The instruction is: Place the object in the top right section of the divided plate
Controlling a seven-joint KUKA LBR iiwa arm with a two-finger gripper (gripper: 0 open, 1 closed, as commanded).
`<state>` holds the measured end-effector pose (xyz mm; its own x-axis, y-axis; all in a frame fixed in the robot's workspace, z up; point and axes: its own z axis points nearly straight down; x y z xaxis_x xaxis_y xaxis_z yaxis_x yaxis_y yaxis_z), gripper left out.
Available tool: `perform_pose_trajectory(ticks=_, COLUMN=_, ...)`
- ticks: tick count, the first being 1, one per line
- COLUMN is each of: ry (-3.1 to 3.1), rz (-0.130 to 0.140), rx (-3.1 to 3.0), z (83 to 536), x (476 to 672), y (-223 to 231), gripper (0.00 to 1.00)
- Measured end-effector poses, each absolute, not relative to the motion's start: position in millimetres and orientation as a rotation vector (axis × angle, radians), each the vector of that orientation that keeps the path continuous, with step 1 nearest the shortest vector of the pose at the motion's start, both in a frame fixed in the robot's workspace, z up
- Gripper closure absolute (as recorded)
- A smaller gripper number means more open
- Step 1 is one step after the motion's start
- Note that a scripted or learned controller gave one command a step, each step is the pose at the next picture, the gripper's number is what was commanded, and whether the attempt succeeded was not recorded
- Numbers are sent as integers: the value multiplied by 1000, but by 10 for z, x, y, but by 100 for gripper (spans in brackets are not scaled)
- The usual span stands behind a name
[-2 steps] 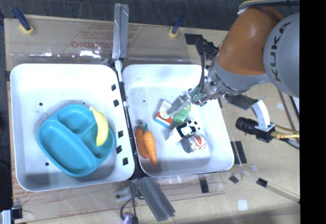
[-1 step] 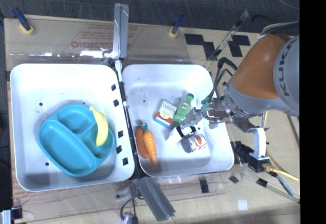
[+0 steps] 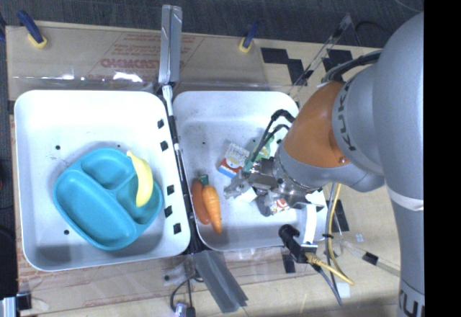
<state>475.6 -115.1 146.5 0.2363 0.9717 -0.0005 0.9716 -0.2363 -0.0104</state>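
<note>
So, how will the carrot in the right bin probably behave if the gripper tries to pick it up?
The carrot looks like a stiff, smooth toy, so it may slip between narrow fingers. Its rounded, tapered shape suggests it could roll when nudged. It lies close against the right bin's left wall, which may leave little room for a finger on that side.

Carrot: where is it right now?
The carrot lies in the right bin, against its left wall near the lower-left corner, left of the gripper and apart from it.

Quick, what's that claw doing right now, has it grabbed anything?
Claw: low in the right bin, beside a small carton; whether it is open, closed or holding anything cannot be told.
</note>
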Motion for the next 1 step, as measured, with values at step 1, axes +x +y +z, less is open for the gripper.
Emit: perform_pose_trajectory(ticks=1, ry=-1979, rz=9, rx=-2432, z=1879, x=5047, y=-714, gripper=0)
